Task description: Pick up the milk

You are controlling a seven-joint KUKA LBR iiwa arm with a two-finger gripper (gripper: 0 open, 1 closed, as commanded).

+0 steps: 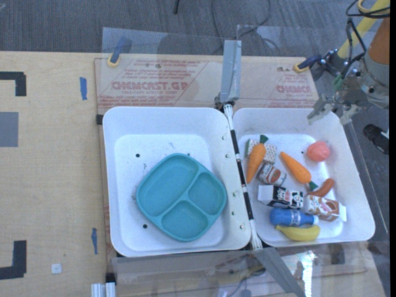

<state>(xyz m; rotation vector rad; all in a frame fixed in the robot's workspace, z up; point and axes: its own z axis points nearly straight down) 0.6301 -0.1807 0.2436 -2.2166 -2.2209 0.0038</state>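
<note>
Grey metal and tangled cables make up what shows of the arm at the upper right, where the gripper (332, 108) hangs over the far right corner of the right bin (362, 224). Its two thin fingers (318, 112) stand spread apart with nothing between them, above bare white bin floor. Much of the wrist is cut off by the frame edge, and a yellow cable loops above it.

Nearest the gripper lies a pink ball-like toy (318, 151). Further in, two toy carrots: one (296, 167) slanted across the middle, one (255, 159) nearly upright by the bin's left wall, with a small package (270, 173) between them whose print is too blurred to read. The milk (282, 196), a small white carton with black cow patches, lies on its side near the middle of the bin, well apart from the gripper. A blue bottle (291, 217) lies just in front of it, touching a banana (298, 232) at the near wall. A sausage (322, 187) and another blurred packet (329, 209) sit to the right of the carton.

The left bin (117, 166) holds a teal divided plate (181, 196) with three compartments.
</note>
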